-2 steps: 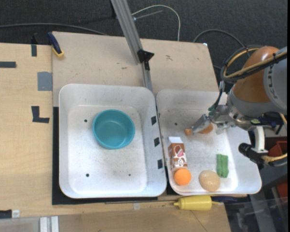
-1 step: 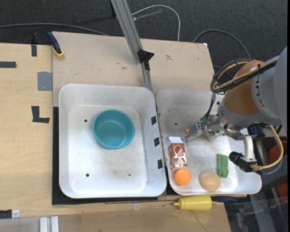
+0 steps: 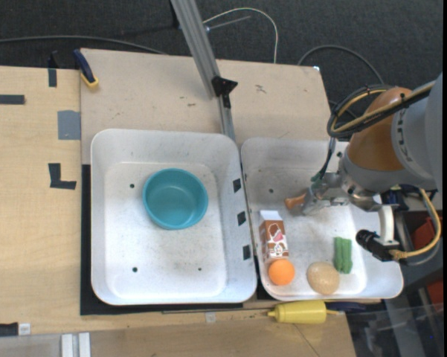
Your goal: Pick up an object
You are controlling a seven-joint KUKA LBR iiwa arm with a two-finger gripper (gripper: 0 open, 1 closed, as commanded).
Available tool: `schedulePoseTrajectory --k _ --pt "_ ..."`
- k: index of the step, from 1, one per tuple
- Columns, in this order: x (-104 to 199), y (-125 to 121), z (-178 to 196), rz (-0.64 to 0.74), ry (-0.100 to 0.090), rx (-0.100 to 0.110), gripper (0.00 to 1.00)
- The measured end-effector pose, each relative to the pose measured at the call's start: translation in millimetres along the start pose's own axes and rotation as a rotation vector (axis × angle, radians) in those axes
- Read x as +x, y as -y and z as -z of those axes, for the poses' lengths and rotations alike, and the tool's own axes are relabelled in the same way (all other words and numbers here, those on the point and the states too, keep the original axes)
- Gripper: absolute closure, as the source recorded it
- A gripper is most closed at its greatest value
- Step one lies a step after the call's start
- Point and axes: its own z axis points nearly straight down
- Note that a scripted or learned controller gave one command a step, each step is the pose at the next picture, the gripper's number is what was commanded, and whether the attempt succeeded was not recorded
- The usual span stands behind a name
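Broadly, a wooden table (image 3: 30, 222) carrying two shallow white bins side by side, rims nearly touching along the middle. Left bin (image 3: 111, 274) mostly bare floor, holding just a teal bowl (image 3: 175, 198) upright near its centre, with wide open room toward every rim. Right bin (image 3: 283, 158) smaller and more crowded: bare floor in its far half, things gathered along the near edge. Grey arm (image 3: 420, 136) with its orange band reaching in from the right, over that bin's right rim. Gripper (image 3: 312, 201) low over the bin's middle; fingers too blurred to tell whether apart or together. Small brown piece (image 3: 295, 200) just at its tip, contact unclear. Brown-and-white carton (image 3: 273, 236) lying near the left wall, an orange ball (image 3: 281, 272) touching its near end. Beige rounded object (image 3: 323, 278) close to the near rim, a green piece (image 3: 343, 254) just beside it. Yellow item (image 3: 301, 312) outside, on the table just beyond the near rim.
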Motion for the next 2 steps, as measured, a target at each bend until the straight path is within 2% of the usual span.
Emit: schedulePoseTrajectory --k 1,2 --pt "0 -2 42 -0.001 0.002 -0.006 1.00" --pt "-5 -3 104 -0.001 0.003 -0.008 1.00"
